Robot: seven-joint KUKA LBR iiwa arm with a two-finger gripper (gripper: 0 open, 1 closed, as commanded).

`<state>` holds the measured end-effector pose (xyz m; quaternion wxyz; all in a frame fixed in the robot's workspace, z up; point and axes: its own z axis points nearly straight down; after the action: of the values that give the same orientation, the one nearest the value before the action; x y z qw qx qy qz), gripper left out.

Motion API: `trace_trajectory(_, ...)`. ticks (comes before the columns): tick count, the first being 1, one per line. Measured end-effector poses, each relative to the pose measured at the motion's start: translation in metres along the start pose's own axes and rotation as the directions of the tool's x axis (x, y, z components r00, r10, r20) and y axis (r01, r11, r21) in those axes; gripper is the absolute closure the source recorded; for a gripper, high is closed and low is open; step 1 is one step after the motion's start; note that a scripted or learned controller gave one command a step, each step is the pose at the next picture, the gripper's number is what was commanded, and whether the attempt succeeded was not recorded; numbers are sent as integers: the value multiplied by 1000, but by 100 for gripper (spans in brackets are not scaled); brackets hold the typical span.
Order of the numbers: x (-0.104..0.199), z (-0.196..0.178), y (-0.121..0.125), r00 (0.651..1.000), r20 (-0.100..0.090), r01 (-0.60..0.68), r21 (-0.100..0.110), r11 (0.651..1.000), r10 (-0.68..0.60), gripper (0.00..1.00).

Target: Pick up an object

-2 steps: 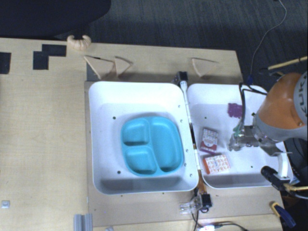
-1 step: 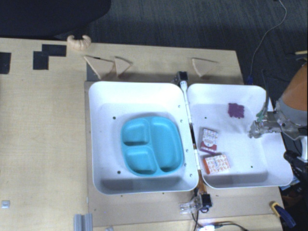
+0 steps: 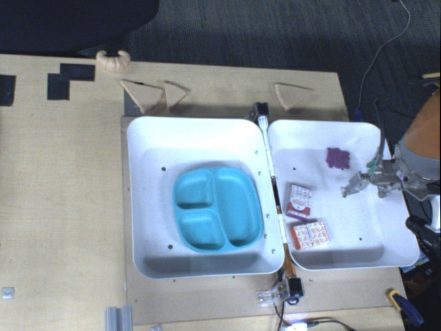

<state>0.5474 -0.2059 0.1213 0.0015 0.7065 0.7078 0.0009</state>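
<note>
Gripper [image 3: 360, 185] over right bin [image 3: 365, 135], right side, fingers look spread, nothing btwn them | purple block [image 3: 337, 158] just up-left of it, prob target | 2 snack packets [image 3: 300, 201] [image 3: 309, 234] near divider | blue tray [image 3: 218, 208] in left bin [image 3: 148, 185], too big to grab
</note>
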Motion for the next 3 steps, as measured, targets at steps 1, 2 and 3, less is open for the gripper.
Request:
trace_trajectory(1, 37, 34, -38, 1000, 2, -2, -4, 1000, 2, 0)
trace_trajectory(2, 37, 22, -36, 1000, 3, -1, -10, 1000, 1, 100)
trace_trajectory(3, 64, -74, 33, 1000, 0, 3, -2, 1000, -3, 100)
